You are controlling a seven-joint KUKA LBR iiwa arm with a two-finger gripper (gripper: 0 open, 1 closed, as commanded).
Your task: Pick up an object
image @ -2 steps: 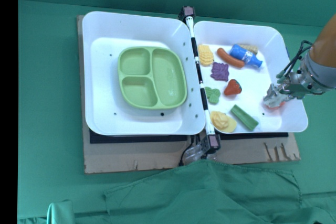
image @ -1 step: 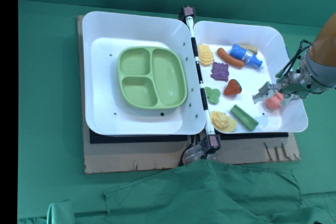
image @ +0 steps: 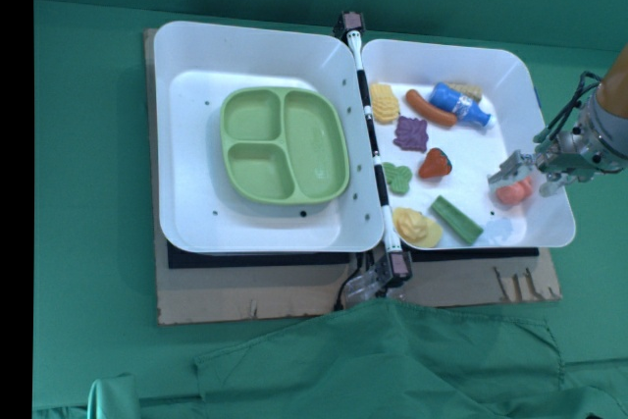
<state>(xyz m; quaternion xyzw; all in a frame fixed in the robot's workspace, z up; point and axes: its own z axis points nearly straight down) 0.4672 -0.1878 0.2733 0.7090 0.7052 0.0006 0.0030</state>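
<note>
A robot arm with an orange band above a pale grey wrist. Thin dark cables loop along the wrist. Its gripper is a metallic grey block with small, angular silver parts.

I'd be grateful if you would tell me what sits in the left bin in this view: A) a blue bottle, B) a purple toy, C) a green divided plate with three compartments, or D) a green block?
C: the green divided plate lies alone in the left bin, while the blue bottle, purple toy and green block all lie in the right bin.
</note>
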